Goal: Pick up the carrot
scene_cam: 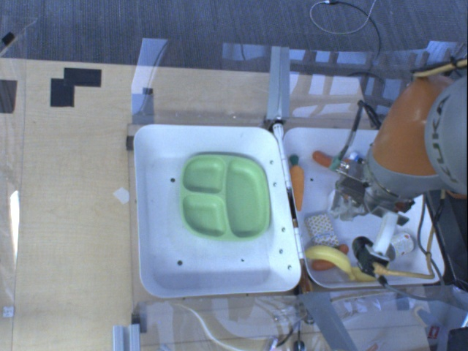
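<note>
Slim orange carrot with green top (296,182), centre-right by bin wall: stiff, light, best gripped mid-body; gripper (348,205) state cannot be told

The grey arm (431,134) comes in from the right, its broad orange band riding high above the right-hand bin (311,143). Below the band the wrist bends down and inward toward that bin's middle. The gripper (344,209) hangs low over the bin's floor, pointing down, near the bin's centre and away from its left wall.
</note>
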You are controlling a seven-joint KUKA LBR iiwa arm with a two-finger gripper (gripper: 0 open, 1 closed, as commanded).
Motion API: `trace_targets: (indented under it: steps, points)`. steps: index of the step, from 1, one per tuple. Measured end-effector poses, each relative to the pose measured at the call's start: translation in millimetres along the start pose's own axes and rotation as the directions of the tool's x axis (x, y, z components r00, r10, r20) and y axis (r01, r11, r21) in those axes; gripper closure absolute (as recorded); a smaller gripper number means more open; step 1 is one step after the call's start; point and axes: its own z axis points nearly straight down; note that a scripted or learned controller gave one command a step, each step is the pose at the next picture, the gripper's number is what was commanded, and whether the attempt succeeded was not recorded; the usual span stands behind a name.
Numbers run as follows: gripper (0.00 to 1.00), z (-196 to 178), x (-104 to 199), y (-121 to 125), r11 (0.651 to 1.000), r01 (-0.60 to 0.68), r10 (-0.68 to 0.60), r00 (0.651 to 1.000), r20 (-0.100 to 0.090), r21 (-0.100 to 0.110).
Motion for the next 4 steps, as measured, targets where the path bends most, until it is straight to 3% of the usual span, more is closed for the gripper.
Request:
trace_targets:
  steps: [1,2,3,4]
  points:
    - [1.0,42.4,38.5,-8.1,0.992,0.126,-0.126,0.992,-0.001,0.003]
    - [1.0,42.3,97.8,-40.4,1.0,0.004,-0.004,1.0,-0.001,0.003]
    - [1.0,-3.9,72.0,69.8,0.998,0.07,-0.07,0.998,-0.001,0.0]
    - [1.0,41.0,18.9,16.8,0.893,0.449,-0.449,0.893,-0.002,0.001]
